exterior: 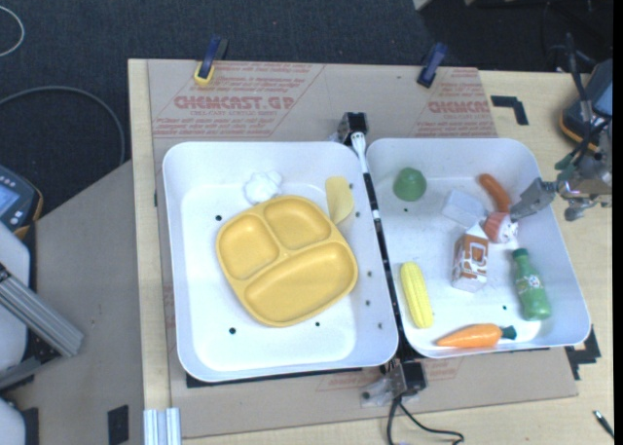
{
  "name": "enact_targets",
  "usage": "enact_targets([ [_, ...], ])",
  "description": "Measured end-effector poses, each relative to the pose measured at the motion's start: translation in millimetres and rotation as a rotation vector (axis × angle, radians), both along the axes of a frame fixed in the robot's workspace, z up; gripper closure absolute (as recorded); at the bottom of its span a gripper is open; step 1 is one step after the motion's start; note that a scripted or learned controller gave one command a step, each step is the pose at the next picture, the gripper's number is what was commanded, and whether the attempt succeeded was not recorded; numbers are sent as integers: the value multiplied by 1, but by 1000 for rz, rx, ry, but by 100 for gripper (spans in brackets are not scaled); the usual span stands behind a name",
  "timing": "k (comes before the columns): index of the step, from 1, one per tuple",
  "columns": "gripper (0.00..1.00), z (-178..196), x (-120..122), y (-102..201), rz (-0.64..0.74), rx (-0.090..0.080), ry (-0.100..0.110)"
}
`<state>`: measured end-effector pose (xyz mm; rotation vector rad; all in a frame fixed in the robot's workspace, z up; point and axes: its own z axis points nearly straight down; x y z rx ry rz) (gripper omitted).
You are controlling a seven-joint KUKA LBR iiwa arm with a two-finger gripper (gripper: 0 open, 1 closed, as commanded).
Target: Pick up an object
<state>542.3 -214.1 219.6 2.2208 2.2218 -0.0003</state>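
The right bin [450,147] holds a green round fruit [410,183], a red sausage [493,190], a clear plastic piece [461,205], a small red and white item [499,227], a brown and white carton [472,260], a green bottle [531,284], a corn cob [417,293] and a carrot [469,337]. My gripper [537,200] hangs over the bin's right side, just right of the sausage and the red and white item. Nothing is visibly held in it.
The left bin [175,239] carries a yellow divided plate [284,258], a white lump [261,185] and a pale yellow piece [339,200]. Clamps [207,61] pin the cardboard sheet at the back. A divider rail [375,229] separates the bins.
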Motion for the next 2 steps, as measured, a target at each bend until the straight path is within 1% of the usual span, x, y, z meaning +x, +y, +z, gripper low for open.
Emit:
enact_targets([
  [1,0,-73,-8,-10,-2,3,8],
  [2,0,-131,27,63,7,3,1],
])
